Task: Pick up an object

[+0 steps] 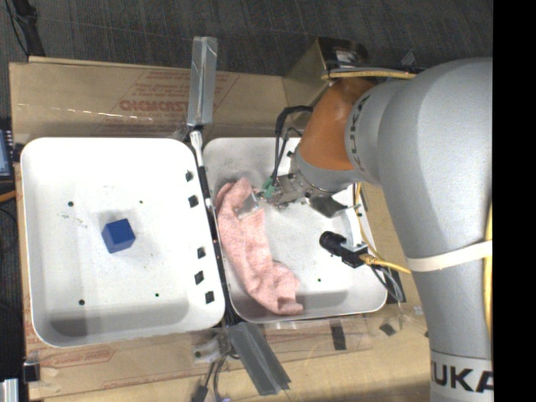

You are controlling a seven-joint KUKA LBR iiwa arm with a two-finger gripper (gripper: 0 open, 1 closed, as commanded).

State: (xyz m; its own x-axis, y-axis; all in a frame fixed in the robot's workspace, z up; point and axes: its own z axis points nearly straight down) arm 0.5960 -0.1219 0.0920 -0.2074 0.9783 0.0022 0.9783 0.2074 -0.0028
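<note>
A pink cloth [254,250] lies crumpled along the left side of the right bin [335,301], running from its upper left down to the front wall. My gripper [254,206] is low in that bin, its tips at the cloth's upper end and touching it. A small blue cube [118,234] sits alone in the left bin [50,174], far from the gripper. The grey arm with its orange band [331,128] covers the right bin's far right part.
A black divider with clips [203,224] runs between the two bins. A black cable connector [339,246] hangs over the right bin's middle. Brown cardboard [109,90] lies behind the bins, with a metal bar [202,82] standing on it.
</note>
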